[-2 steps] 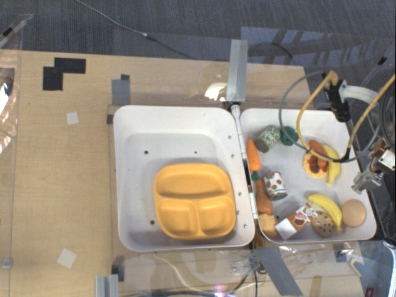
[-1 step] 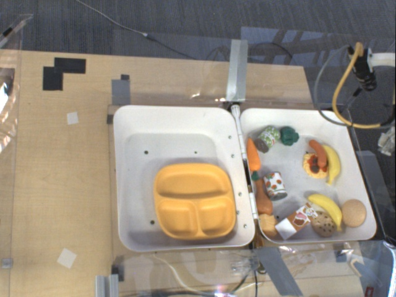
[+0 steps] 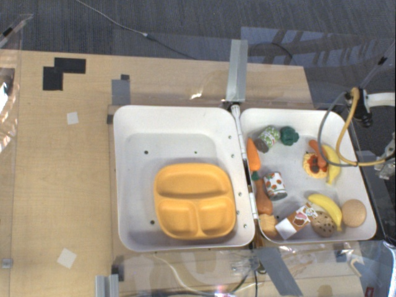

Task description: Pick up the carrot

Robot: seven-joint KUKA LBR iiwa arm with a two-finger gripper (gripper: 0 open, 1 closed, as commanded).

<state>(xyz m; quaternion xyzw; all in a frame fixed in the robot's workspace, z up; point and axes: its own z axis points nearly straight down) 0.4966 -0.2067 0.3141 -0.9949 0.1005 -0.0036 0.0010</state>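
Lying against the right bin's (image 3: 365, 228) left wall, the carrot (image 3: 253, 155) is seen, orange, leafy end toward the bottom | tool state cannot be told | just right of the carrot: a small printed can (image 3: 275, 185) | further right: two bananas (image 3: 328, 206) | left bin (image 3: 133, 129): a yellow divided tray (image 3: 193, 199) | both bins on the table (image 3: 55, 184).

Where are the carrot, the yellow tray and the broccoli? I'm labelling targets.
carrot (image 3: 252, 155): camera view, middle of its orange body.
yellow tray (image 3: 194, 178): camera view, its large upper compartment.
broccoli (image 3: 288, 135): camera view, its green head.
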